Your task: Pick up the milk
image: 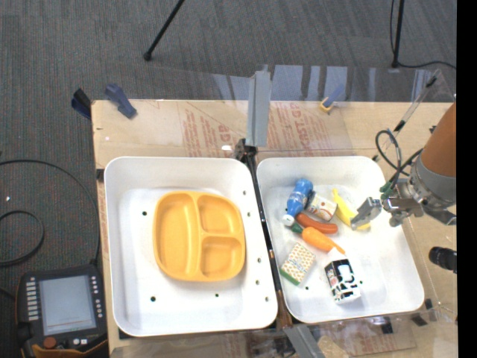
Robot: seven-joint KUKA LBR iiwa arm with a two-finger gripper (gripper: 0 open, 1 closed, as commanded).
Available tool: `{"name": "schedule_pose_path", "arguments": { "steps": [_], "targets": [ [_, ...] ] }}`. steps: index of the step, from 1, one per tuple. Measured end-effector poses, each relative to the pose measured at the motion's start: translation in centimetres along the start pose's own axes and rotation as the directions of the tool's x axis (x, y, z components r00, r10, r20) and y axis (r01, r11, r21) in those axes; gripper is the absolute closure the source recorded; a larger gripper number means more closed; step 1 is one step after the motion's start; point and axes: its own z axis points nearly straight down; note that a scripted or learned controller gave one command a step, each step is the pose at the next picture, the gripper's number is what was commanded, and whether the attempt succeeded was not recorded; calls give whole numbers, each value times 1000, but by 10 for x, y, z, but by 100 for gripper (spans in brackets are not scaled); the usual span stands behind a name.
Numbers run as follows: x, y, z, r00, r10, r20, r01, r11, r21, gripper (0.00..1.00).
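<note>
The milk (343,280) is a small white carton with black patches, lying near the front of the right bin (395,274). My gripper (367,212) hangs over the right side of that bin, beside a yellow piece (344,209). It is well behind the milk and a little to its right, not touching it. The arm's grey wrist (428,189) enters from the right edge.
Behind the milk lie a patterned cracker box (299,262), a carrot (320,239), a red sausage (317,223), a blue bottle (299,195) and a small white carton (323,206). The left bin (127,200) holds a yellow divided plate (199,236). A grey post (258,118) stands behind the bins.
</note>
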Motion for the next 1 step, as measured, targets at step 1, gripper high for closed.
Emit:
{"name": "schedule_pose_path", "arguments": {
  "steps": [1],
  "targets": [
    [-14, 62, 101, 1000, 10, -6, -10, 1000, -1, 0]
  ]
}}
